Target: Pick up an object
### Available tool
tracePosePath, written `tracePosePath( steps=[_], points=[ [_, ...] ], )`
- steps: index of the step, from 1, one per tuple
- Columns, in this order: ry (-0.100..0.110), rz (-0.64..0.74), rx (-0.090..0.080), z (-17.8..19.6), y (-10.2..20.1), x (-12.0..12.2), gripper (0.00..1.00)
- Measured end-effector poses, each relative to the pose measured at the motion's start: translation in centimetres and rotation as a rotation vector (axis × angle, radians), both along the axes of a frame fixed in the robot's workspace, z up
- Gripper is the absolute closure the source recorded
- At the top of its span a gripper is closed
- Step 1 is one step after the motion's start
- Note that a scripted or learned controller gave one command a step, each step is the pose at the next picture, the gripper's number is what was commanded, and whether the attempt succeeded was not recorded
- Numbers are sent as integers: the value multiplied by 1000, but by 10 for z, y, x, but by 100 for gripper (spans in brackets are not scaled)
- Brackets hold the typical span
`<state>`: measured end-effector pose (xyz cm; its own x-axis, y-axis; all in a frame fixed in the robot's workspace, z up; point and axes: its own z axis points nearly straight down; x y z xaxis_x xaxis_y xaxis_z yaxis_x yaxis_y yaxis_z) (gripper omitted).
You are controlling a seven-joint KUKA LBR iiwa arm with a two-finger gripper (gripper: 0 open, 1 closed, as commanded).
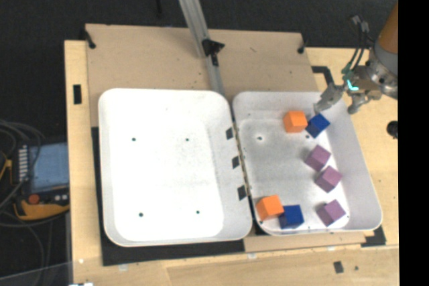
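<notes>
The right bin (271, 164) holds several small cubes. An orange cube (293, 121) and a blue cube (318, 124) sit side by side near its far edge. Three purple cubes (318, 157) (328, 179) (331, 211) run down the right side. At the near edge, a second orange cube (270, 206) lies next to a second blue cube (291, 216). My gripper (340, 102) hangs over the bin's far right corner, just up and right of the far blue cube. It is open, with nothing between its fingers.
The left bin (161, 164) lies beside the right one. A slanted metal post (191, 7) rises from behind the bins. A controller box and cables (40, 174) sit off the bench at the left.
</notes>
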<state>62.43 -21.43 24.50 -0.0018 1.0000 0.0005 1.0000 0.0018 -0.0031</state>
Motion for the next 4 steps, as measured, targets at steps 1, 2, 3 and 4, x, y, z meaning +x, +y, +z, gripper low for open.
tracePosePath(
  steps=[1, 2, 3, 4],
  points=[
    [-3, 3, -4, 3, -1, 1, 0],
    [-1, -1, -3, -39, 0, -3, 0],
    [0, 1, -2, -83, 0, 3, 0],
    [-1, 0, -2, -128, 5, -2, 0]
  ],
)
